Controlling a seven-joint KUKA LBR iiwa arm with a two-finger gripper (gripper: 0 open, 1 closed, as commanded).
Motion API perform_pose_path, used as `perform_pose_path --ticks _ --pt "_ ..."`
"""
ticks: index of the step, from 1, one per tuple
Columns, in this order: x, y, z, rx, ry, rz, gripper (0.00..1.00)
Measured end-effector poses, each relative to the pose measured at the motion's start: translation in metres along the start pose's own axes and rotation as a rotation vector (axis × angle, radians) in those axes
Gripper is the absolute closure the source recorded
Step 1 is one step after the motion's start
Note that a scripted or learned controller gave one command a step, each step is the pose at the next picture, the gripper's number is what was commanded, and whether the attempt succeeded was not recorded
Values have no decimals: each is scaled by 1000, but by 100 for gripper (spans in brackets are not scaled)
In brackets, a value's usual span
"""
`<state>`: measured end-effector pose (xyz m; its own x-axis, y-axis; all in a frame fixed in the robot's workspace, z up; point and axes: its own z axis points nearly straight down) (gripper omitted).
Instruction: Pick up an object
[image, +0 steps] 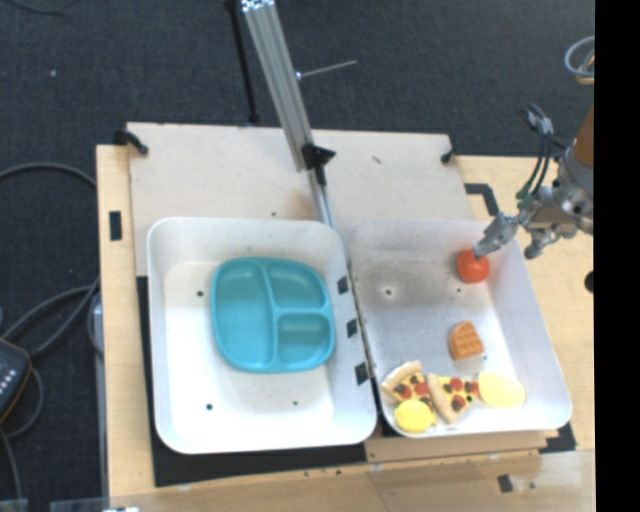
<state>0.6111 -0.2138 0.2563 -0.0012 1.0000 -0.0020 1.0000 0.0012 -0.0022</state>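
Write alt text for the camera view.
The arm's tool hovers beside an orange-red ball in the right bin, which also holds a waffle-like toy, pizza slices and yellow pieces. The left bin holds a blue divided plate.

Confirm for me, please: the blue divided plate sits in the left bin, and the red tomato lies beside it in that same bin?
Not quite. The blue divided plate does sit in the left bin, but the camera view shows the red tomato in the right bin, near its far edge.
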Motion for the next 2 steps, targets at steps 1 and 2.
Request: perform_pose_path --ticks 1,2 --pt "2 3 43 0 0 1 0" --pt "-2 0 106 3 1 2 0"
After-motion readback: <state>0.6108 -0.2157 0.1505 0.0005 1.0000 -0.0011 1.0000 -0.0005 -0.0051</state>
